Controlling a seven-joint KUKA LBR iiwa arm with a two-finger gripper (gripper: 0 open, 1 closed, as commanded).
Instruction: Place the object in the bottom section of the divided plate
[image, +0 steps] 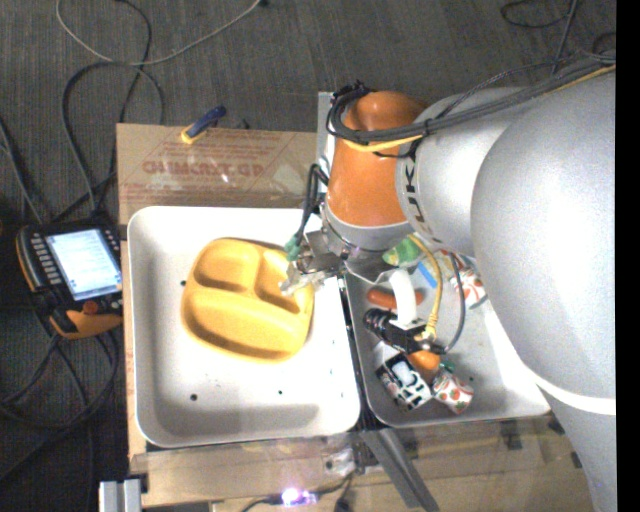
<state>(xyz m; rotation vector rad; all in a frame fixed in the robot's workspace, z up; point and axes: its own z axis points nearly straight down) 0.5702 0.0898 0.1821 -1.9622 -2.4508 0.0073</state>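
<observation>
Where the bench begins at the left, a black handheld pendant with a lit screen (72, 265) lies on the floor beside the left shallow white bin (160, 400). Inside that bin rests the yellow plastic divided plate (245, 300), rounded at its corners, glossy, with raised ridges parting it into sections; its long axis runs from upper left to lower right, tilted a little against the bin's sides. Over the plate's right edge hangs the two-finger gripper (300, 275), and a small pale object seems to sit at its tip, too small and too blurred to name, so whether the claw is clenched or released cannot be told. Behind the bin lies a flat brown cardboard sheet (215, 170) with a small blue-and-yellow item (203, 123) on it. Farther right, the grey arm with its orange band (372, 180) covers much of the right white bin (500, 395), where several small colourful toys (420, 375) lie jumbled near the lower rim.
</observation>
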